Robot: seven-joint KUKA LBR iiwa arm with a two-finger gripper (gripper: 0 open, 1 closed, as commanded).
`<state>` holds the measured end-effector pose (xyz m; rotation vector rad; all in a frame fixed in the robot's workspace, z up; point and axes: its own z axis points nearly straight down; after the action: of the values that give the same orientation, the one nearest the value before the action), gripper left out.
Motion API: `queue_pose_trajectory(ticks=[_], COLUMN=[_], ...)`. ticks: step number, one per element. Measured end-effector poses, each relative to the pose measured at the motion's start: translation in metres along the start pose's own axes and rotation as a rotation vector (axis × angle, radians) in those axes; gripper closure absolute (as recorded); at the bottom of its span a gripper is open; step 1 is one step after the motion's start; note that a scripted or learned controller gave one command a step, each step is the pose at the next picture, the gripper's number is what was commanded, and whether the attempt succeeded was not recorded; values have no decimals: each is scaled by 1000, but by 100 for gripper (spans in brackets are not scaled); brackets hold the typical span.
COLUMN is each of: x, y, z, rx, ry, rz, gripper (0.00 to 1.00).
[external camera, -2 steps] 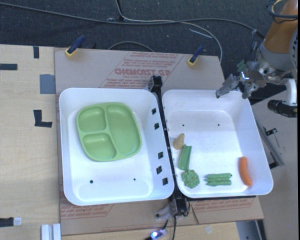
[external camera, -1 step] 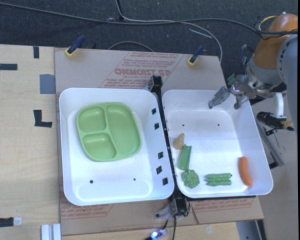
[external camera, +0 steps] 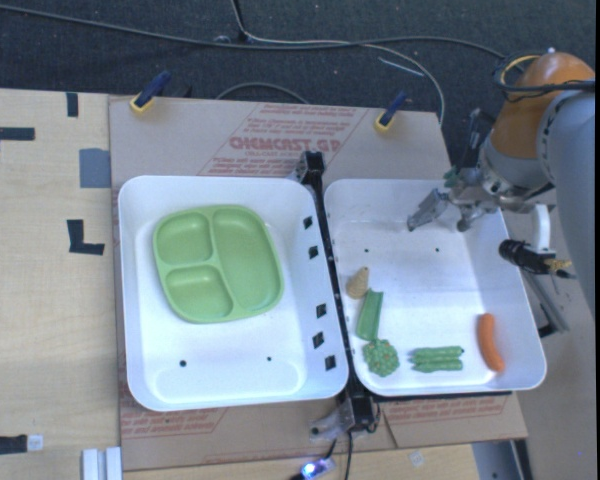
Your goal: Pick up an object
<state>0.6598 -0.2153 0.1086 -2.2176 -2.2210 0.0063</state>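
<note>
My claw (external camera: 442,211) hovering over right bin (external camera: 420,258) far corner, fingers spread, nothing held. Approach step. Carrot (external camera: 490,341), broccoli (external camera: 381,357), beans (external camera: 437,359) sit at near edge; next, swing over, drop down.

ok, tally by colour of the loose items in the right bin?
Green: 3, a flat strip, a broccoli-like clump, a bean pod
Orange: 1, a carrot-like piece
Tan: 1, a small lump
Total: 5
</note>
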Motion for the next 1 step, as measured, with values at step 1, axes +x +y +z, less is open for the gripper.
queue_pose_trajectory(ticks=[1], x=[0], y=[1], z=[-13], rx=[-3], ry=[-2], rz=[-2], gripper=[100])
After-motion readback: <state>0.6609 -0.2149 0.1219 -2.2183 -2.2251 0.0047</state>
